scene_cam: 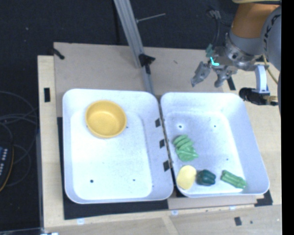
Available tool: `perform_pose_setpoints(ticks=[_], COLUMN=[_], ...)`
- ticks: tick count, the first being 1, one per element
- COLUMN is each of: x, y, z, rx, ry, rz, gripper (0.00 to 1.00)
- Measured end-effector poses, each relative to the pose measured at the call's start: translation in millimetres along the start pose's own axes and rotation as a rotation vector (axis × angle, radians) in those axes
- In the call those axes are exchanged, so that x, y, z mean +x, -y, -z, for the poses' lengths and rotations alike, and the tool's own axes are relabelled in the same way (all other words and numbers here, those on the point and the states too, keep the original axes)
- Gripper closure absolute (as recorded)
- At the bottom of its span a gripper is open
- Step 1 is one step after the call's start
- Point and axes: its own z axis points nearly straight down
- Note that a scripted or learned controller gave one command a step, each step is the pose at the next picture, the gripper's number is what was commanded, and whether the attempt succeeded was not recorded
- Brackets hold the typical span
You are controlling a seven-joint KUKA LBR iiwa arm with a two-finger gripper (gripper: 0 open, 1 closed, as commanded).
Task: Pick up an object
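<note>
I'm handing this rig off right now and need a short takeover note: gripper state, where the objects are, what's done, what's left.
Gripper: open, holding nothing, above the bench beyond the right bin's far edge.
Right bin: light green ridged piece, yellow piece, dark green piece and green piece, all towards its near edge.
Left bin: yellow bowl.
Done: nothing picked.
Left: descend, grasp one object, lift.

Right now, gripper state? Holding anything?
Gripper: open, fingers spread, nothing between them. It hangs above the bench behind the right bin, apart from the items in it.
</note>
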Motion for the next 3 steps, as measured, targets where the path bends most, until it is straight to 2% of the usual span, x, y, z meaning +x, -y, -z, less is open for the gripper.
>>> perform_pose_setpoints(ticks=[1,2,3], x=[0.0,-1.4,1.9], y=[0.0,2.7,-2.0], z=[0.0,-62.8,-107.4], rx=[0.000,0.006,0.004], ry=[0.000,0.001,0.001], rz=[0.000,-0.001,0.000], gripper=[0.00,0.00,0.00])
